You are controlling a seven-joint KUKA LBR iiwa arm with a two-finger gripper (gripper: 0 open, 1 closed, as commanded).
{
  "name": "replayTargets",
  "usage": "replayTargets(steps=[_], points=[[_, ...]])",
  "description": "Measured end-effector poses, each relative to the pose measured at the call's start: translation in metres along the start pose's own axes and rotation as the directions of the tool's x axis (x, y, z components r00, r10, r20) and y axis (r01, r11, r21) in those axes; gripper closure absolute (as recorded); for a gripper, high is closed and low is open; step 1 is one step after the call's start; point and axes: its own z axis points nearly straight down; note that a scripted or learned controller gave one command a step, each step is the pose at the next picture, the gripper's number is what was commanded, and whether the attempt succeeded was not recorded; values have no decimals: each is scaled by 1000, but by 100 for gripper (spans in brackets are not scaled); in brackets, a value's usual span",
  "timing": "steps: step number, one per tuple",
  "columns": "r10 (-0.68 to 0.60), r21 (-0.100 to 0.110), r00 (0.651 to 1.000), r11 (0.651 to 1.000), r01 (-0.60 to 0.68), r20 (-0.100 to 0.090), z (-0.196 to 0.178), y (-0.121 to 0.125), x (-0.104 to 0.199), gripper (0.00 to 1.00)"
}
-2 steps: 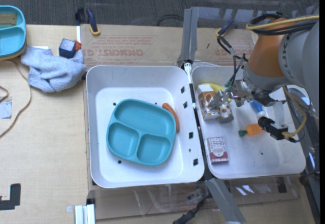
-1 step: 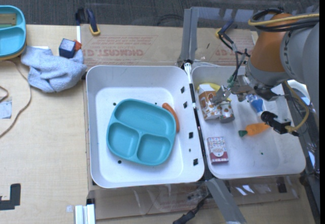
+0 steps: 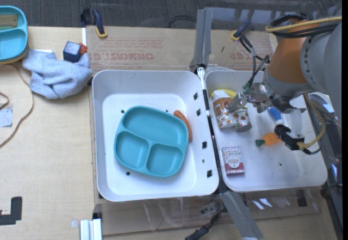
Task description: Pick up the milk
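The milk (image 3: 229, 116) is a small brown-and-white carton lying in the left part of the right bin (image 3: 304, 176). My gripper (image 3: 240, 104) hangs right over the carton's upper right corner, at or just above its surface. Whether it touches the carton cannot be told from this angle. The grey arm with its orange band (image 3: 288, 62) reaches in from the right above the bin's back half.
In the right bin, a yellow item (image 3: 223, 93) lies behind the milk, a red-and-white box (image 3: 232, 160) in front, an orange piece (image 3: 268, 139) and a blue piece (image 3: 275, 114) to the right. The left bin (image 3: 109, 179) holds a teal divided plate (image 3: 151, 141) and an orange item (image 3: 184, 123).
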Motion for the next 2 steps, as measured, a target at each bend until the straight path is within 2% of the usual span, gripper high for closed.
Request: replayTargets(steps=[1, 2], points=[[-167, 0, 986, 986, 167, 4, 1, -9, 4, 0], [-256, 33, 967, 966, 256, -7, 16, -16, -2, 0]])
